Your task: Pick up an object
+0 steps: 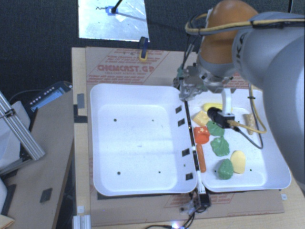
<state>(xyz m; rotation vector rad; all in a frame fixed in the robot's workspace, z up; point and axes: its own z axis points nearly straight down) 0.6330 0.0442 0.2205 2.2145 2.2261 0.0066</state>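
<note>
My gripper (pixel 187 90) hangs over the far left corner of the right bin (pixel 274 173), close to the divider between the two bins. In that bin lie a yellow piece (pixel 200 119), a red tomato-like piece (pixel 201 136), an orange carrot (pixel 201 160) along the left wall, three green pieces (pixel 215 129) (pixel 220 147) (pixel 225 169), a yellow lemon (pixel 238 161) and a tan piece (pixel 249 121). Another yellow piece (pixel 212 107) lies just right of the gripper. Nothing shows between the gripper and these things.
The left bin (pixel 102 128) sits beside the right one, with black clips (pixel 186 152) along the shared rim. The big grey arm (pixel 271 56) covers the far right of the bench. A shiny sheet (pixel 112 13) lies beyond the bins.
</note>
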